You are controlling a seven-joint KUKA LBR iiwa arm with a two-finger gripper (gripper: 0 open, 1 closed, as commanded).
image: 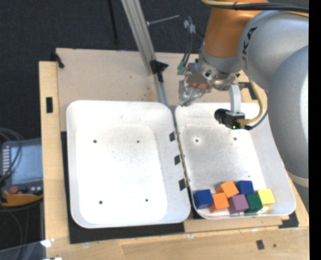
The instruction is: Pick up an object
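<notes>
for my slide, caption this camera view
Arm's gripper above the right bin's far edge; coloured blocks clustered at its near end.

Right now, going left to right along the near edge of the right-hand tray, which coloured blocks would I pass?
Blue block → orange block → purple block → green block → yellow block.

One fixed camera sits above the surface (106, 80), angled downward, covering both white bins (122, 161); the arm (279, 64) enters from the right.

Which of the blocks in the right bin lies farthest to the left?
The blue block, at the cluster's left end; the other blue block sits further right, behind the green one.
</notes>
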